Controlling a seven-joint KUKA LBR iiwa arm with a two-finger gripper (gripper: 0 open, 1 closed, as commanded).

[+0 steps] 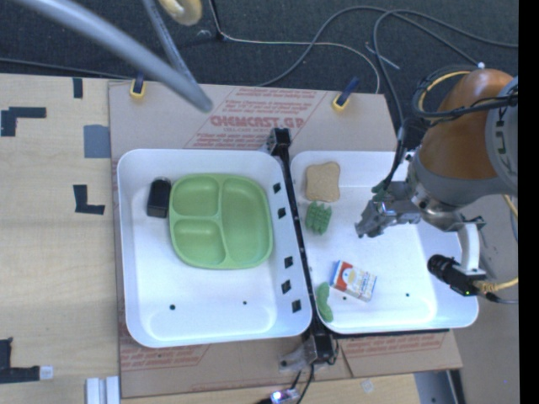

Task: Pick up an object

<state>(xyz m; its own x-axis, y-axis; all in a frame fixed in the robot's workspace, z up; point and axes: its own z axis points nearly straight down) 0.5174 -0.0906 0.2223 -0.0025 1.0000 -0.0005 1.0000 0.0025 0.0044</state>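
Overall two bins (135,251): left one tray (221,221), one black block (158,198); right four items; end effector (370,224) grip unclear.

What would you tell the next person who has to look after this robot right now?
Gripper: hovering over the right bin, nothing seen between its fingers.
Right bin holds: a slice of toast at the top left, a small green block just below it, a little carton lower down, and a green piece by the divider.
Left bin holds: a green divided plate with a black block touching its left edge.
Done: nothing picked up yet.
Left: grab one object and lift it.
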